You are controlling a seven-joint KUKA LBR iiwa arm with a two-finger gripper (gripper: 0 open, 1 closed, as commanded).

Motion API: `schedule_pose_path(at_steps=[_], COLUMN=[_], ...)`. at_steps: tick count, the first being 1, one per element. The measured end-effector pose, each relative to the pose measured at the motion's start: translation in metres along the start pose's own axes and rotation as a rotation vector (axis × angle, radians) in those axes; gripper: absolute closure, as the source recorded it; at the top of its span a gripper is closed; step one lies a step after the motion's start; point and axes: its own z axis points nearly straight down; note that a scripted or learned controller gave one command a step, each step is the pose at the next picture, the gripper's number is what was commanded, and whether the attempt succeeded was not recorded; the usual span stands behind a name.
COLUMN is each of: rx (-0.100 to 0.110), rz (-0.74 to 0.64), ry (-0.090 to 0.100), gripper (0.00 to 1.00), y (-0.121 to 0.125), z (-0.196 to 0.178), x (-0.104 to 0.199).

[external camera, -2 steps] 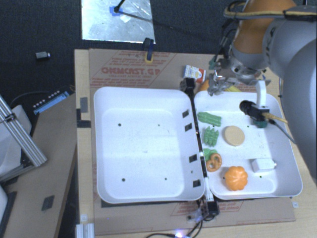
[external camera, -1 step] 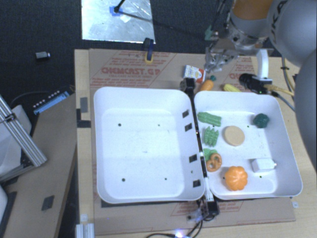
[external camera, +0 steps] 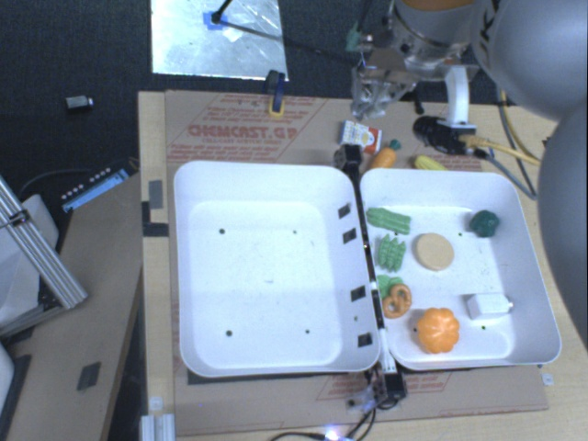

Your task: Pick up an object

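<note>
Claw is seen behind the right bin; its grip cannot be told. Pumpkin lies near the front wall, where a descent could be blocked.

Orange pumpkin, tan disc, dark green broccoli, white bins.

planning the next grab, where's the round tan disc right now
The round tan disc lies mid right bin, right of the green ridged pieces, above the orange pumpkin.
</note>
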Motion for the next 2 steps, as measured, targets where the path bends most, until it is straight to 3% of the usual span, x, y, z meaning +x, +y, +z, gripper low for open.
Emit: schedule_pose_path(at_steps=[1, 2], rx=[0.0, 0.001], rz=[0.008, 0.003], ry=[-0.002, -0.002], gripper=[1.0, 1.0], y=[0.0, 0.0], z=[-0.059, -0.089], x=[-0.035, -0.016])
